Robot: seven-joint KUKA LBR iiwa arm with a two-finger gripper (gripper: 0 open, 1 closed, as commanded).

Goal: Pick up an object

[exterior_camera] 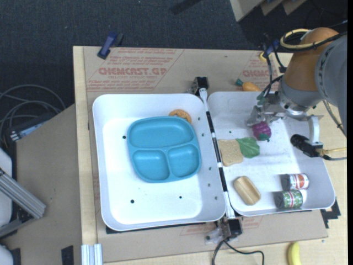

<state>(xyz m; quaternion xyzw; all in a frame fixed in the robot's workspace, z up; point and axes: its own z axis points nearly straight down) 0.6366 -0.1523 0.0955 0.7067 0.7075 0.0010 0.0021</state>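
My gripper (263, 119) hangs over the back of the right bin (325, 173), on the grey arm that comes in from the upper right. A purple, round thing (262, 131) sits right at the gripper's tip, touching or nearly touching it. Just in front of it lies a green leaf-shaped piece (249, 147), beside a tan slice of toast (230, 152). Nearer the front are a tan bread roll (246, 190) and two small cans (294, 181) (289, 199) lying on their sides.
The left bin (110, 148) holds a blue divided plate (164, 149) and a small orange-brown piece (180, 115) at its back edge. On the bench outside the bins lie an orange item (249, 85), a blue clip (110, 44) and a yellow item (295, 254).
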